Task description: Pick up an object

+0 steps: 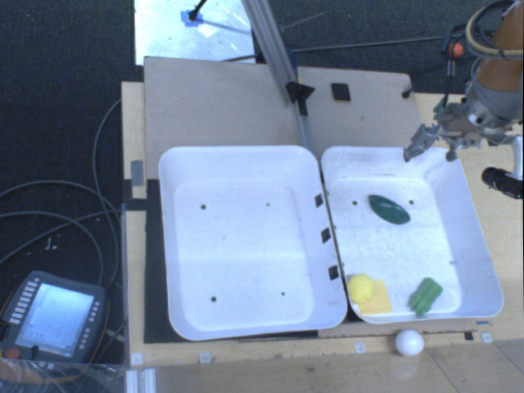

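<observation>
**Right bin: three items, none held**

Dark green oval object [389, 210]: upper middle of right bin [475, 219]. Yellow object [368, 292]: near-left corner. Green ridged object [425, 295]: near edge, right of the yellow one. Gripper [432, 147]: over the bin's far rim, fingers spread, holding nothing. Left bin [176, 244]: alongside. White ball [409, 342]: on the bench, just outside the right bin.

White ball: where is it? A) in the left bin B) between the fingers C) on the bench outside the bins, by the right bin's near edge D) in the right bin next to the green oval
C: the white ball lies on the bench, just past the near rim of the right bin.
</observation>
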### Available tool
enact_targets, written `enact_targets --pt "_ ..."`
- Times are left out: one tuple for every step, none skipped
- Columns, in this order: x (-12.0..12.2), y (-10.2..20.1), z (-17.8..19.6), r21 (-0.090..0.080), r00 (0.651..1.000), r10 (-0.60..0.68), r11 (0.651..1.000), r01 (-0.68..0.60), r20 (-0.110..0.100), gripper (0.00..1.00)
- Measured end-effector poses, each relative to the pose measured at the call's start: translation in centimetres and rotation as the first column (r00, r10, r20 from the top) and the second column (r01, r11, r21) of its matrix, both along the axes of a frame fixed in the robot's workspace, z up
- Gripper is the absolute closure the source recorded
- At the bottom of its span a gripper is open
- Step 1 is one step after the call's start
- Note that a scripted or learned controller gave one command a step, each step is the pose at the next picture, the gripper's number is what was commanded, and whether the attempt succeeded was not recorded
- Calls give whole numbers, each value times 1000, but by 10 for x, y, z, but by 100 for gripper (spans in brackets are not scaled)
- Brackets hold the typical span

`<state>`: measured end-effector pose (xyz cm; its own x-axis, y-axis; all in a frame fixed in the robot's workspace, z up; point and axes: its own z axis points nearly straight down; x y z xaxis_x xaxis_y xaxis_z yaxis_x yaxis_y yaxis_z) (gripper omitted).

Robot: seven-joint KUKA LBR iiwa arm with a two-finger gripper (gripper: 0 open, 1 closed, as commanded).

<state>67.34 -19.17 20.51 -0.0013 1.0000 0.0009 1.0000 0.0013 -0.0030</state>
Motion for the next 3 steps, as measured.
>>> enact_targets --pt "-1 -4 -43 -1 1000 -1 1000 1 1 0" --pt "-4 -2 -105 0 1000 -1 1000 1 -1 0" --pt "-2 -3 -90 -2 1000 0 1000 0 6 100"
